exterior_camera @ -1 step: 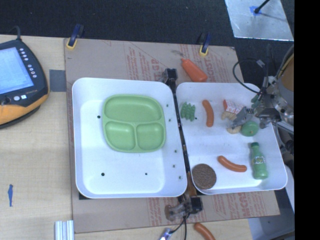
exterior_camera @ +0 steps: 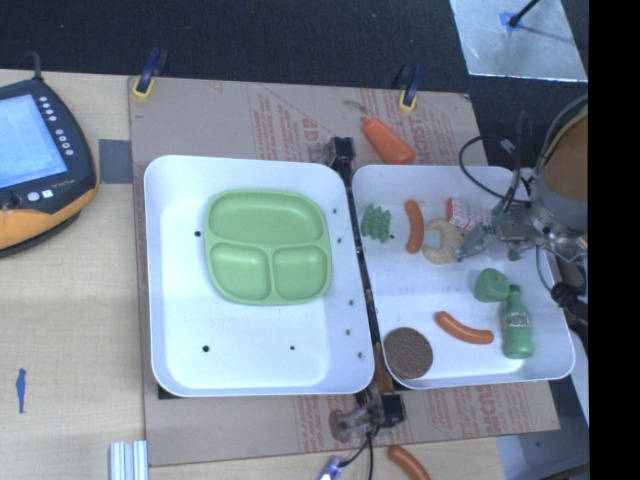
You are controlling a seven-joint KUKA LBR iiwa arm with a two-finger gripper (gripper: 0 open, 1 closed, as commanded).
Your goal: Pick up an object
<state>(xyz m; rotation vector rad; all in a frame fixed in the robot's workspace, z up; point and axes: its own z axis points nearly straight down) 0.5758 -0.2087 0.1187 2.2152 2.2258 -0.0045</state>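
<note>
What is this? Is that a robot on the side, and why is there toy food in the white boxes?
Yes! It's a robot arm reaching in from the right, seen by one camera looking down from above. Its claw sits low in the right bin, near a beige pretzel-like toy. That bin also has two sausages, a green bottle and a brown cookie. The left bin holds a green divided plate. The robot practises picking things up.
</note>
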